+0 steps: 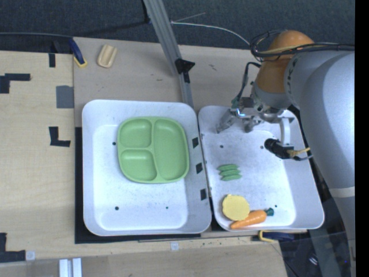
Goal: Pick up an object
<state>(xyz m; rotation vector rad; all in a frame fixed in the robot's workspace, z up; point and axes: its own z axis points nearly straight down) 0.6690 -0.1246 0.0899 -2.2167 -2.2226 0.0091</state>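
Wooden bench (34,154) boards, marked with strips of dark tape, carry two shallow white bins side by side, and the pick has not yet happened. Nothing has been lifted: the likely targets all lie flat on the floor of the right bin (300,206). A small green pea pod (229,172) sits near the middle of that bin, and toward the near edge a yellow round slice (235,207) rests just beside a toy carrot (249,219), the two touching or nearly so. The gripper (235,122) hangs over the far left corner of the same bin, well apart from all three pieces, with its two thin fingers spread and nothing between them. So the approach, the closing and the lift are all left to do, and the arm (328,108) would first have to travel toward the near side of the bin. The left bin (92,172) holds a green divided plate (153,149), which lies untouched. Beyond the bins a small tan block (106,56) lies on the bench, and a grey pole (164,27) slants across it.
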